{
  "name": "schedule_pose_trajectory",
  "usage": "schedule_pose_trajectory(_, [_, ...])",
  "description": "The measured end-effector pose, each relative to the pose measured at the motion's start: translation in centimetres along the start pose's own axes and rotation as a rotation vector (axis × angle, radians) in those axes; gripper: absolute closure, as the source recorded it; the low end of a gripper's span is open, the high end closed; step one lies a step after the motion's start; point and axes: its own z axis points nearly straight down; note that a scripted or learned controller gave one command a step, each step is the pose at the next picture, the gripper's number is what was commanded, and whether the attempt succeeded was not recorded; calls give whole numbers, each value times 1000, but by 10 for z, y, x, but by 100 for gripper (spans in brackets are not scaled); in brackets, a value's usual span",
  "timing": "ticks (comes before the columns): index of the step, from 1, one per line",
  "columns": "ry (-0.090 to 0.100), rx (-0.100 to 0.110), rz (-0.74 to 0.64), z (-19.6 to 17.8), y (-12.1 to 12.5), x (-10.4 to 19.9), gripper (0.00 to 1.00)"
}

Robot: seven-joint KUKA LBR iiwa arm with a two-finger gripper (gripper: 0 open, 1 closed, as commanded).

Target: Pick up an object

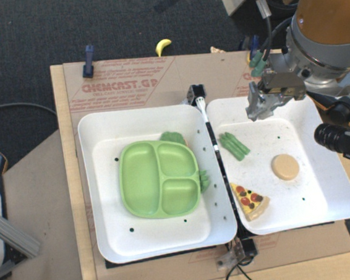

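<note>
Hovering over the far part of the right bin [325, 151], the gripper [260, 110] is seen near the bin's back rim, with the grey arm and its orange band [329, 5] reaching in from the right. Nothing is seen between the gripper's tips; whether it is released or clenched cannot be told from this angle.

Three candidate objects are seen on the right bin's floor:
- A green bean-like piece [234, 145], elongated, lies near the left wall, just beside the divider. Its long axis runs diagonally, from far-left to near-right. It sits below and left of the gripper, apart from it.
- A tan round disc [285, 167] lies flat around the middle of the bin, with no distinct long axis.
- A toy pizza slice [251, 200] lies near the front-left corner. Its crust edge faces near-right; its narrow end is pointed toward far-left.

All three are well apart from each other and none is touched by the gripper.

In the left bin [100, 194] a green divided plate [160, 177] is laid flat, with a darker green item [173, 137] partly hidden under its far edge.

A small yellow object [163, 45] is seen on the dark floor beyond the cardboard sheet [132, 85] under both bins.
</note>
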Motion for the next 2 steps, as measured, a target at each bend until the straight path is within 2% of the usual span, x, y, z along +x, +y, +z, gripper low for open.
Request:
schedule_pose_trajectory(1, [-6, 30, 6, 118, 29, -14, 100])
schedule_pose_trajectory(2, [-5, 31, 8, 226, 37, -66, 100])
